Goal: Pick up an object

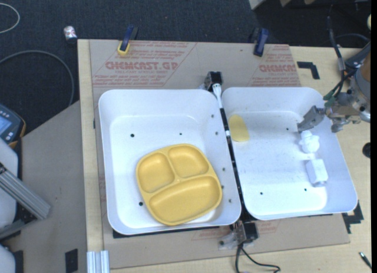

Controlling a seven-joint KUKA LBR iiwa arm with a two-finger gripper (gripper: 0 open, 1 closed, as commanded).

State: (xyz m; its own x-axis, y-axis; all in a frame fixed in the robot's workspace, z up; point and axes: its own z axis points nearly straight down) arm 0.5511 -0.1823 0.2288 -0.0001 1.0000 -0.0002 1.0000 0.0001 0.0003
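So from the overhead camera view, my end effector [321,119] is hanging at the right side of the right bin [259,98], coming in over its far right rim. Honestly I can't tell whether it's wide or narrow from this angle, the tips are just a grey blur, and I can't see anything gripped in it. Just below it in the same bin there's a small crumpled white object [308,142], and a bit nearer the front there's a white oblong piece [317,171], both lying on the bin floor close to the right wall. Over by the left wall of that bin sits a small pale yellow round thing [238,128], well apart from the white stuff. The left bin [118,104] holds a yellow divided plate [178,183] with three compartments, lying flat toward the front of the bin. Both bins sit side by side on a cardboard sheet [153,62] clamped to the table [362,148].
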